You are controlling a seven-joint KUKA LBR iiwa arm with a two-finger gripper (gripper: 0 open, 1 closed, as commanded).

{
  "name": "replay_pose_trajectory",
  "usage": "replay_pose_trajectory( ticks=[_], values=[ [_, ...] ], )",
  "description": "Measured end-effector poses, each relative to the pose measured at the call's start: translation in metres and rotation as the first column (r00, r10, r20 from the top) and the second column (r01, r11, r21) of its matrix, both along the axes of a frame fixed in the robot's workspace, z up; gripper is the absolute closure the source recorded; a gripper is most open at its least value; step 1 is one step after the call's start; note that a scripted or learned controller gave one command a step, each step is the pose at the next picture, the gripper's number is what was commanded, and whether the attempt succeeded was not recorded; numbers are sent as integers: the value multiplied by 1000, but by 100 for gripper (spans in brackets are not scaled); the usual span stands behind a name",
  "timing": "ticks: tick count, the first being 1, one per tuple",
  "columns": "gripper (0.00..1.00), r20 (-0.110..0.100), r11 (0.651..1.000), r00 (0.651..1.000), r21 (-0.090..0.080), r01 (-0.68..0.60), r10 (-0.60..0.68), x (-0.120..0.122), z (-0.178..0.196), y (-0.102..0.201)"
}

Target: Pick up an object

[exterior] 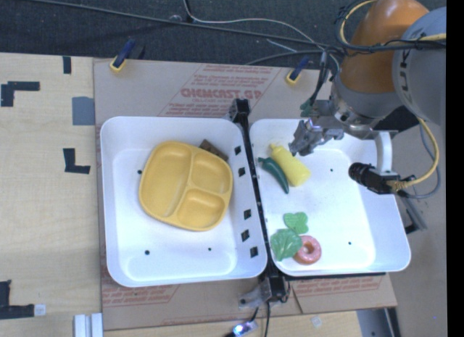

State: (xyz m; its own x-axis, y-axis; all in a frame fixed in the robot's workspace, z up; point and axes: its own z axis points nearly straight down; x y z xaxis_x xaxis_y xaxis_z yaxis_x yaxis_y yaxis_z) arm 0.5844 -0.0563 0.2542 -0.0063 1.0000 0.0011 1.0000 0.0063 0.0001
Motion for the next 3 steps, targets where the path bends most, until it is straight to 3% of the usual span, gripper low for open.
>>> replay_pose_trajectory(
  ticks=[2,3],
  values=[
    [100,0,1000,1000,-1,0,0,39,-6,110],
    [100,-1,1000,1000,-2,2,-2,54,-16,148]
  ],
)
